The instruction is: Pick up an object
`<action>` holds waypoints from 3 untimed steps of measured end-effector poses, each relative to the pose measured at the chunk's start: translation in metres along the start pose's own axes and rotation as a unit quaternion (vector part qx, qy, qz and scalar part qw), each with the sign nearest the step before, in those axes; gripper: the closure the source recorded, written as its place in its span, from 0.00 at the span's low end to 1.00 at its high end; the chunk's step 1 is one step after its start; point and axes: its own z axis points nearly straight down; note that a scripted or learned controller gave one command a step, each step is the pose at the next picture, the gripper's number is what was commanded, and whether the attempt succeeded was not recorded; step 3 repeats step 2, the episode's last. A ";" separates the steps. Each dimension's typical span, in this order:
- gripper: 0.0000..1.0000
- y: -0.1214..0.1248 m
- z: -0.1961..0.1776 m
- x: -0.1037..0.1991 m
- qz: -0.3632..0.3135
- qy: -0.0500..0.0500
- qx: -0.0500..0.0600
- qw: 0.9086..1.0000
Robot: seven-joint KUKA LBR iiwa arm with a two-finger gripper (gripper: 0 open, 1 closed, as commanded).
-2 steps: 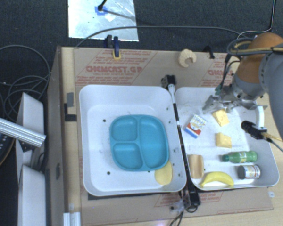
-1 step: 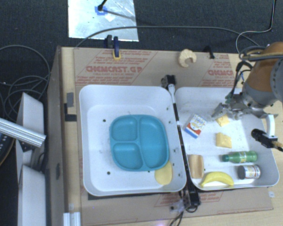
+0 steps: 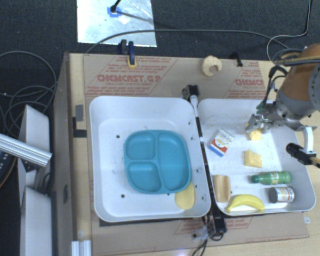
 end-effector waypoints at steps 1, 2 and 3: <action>1.00 -0.025 -0.074 -0.001 0.002 0.000 0.000 1.000; 1.00 -0.013 -0.103 0.079 0.000 0.002 0.002 1.000; 1.00 -0.013 -0.103 0.079 0.000 0.002 0.002 1.000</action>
